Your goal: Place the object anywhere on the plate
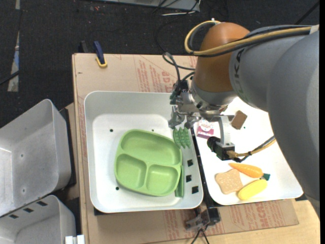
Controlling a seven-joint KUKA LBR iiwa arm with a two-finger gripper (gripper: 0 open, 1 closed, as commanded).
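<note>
Two bins sit side by side on your desk — the left bin [96,136] holds the green plate [147,162], the right bin [284,187] the spare items. Your end effector [181,126] hangs at the plate's far right corner, with a green ridged object [182,138] just below it; whether it grips it, you cannot tell.

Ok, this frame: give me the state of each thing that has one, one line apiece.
gripper: low over the left bin's right side, at the plate's right edge; grasp unclear.
green plate: flat in the left bin, compartments bare.
carrot: lying in the right bin.
bread slice: lying flat beside the yellow piece.
brown block: in the right bin.
</note>
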